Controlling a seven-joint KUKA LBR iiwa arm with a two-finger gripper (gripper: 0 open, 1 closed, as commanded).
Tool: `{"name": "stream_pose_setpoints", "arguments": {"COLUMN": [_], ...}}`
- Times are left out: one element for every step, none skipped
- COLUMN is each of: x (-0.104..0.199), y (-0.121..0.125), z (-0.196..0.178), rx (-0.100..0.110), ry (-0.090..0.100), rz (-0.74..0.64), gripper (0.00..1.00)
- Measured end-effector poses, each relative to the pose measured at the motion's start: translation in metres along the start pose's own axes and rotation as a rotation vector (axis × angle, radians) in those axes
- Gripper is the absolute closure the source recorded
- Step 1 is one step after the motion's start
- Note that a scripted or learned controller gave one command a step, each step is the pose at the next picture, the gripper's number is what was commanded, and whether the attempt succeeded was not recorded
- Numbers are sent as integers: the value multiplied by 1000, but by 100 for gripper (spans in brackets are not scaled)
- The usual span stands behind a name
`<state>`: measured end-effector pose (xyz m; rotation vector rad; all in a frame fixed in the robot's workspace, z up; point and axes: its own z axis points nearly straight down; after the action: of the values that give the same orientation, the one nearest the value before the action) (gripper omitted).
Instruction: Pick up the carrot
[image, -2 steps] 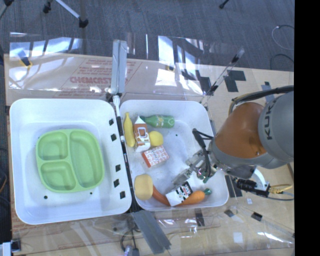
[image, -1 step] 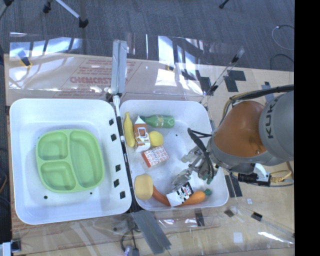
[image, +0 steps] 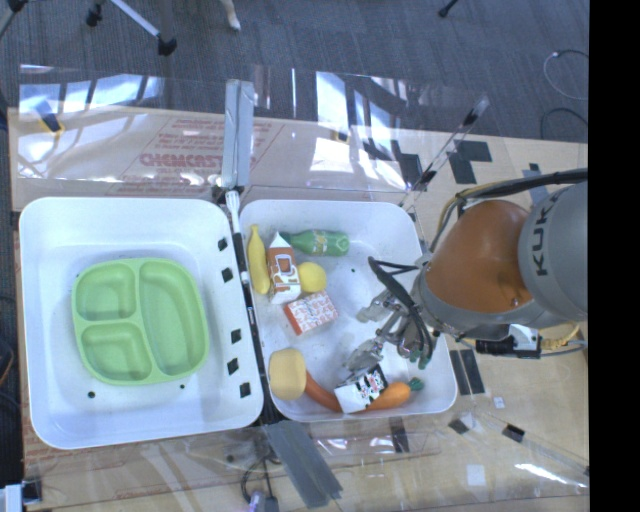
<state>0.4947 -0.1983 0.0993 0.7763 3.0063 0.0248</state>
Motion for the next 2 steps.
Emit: {"name": "stream_pose_setpoints", "arguments": {"x": [-1, -1], "y": [4, 6], "z": [-1, -2], "rx": [-4, -6], "ry": [-3, -6], "rz": [-153, -287], "gripper": [0, 0]}}
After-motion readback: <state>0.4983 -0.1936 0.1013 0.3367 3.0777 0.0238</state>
